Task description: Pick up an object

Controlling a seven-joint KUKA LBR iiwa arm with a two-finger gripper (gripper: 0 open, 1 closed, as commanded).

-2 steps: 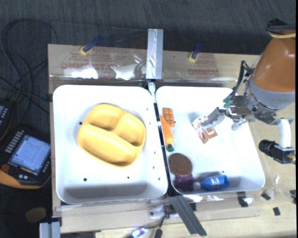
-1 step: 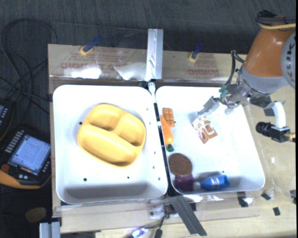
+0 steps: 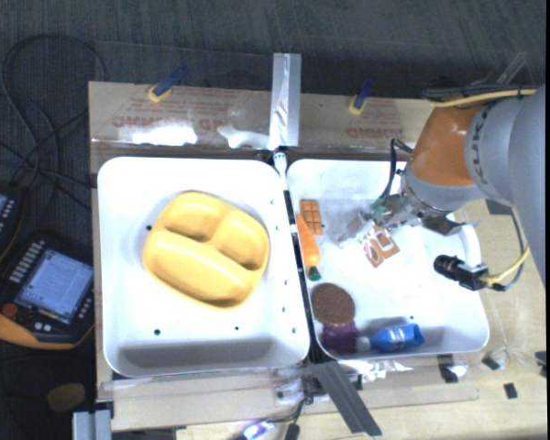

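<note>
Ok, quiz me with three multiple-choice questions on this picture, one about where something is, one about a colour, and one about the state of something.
1. Where is the big yellow bread-shaped thing?
A. In the left bin
B. In the right bin
C. On the floor

2. What colour is the bottle in the right bin?
A. Green
B. Blue
C. White

3. How does the blue bottle sit?
A. Standing upright
B. Hanging from the arm
C. Lying on its side

Answers: 1 A, the yellow thing fills the middle of the left bin. 2 B, the bottle by the right bin front wall is blue. 3 C, its length runs along the bin floor.
</note>
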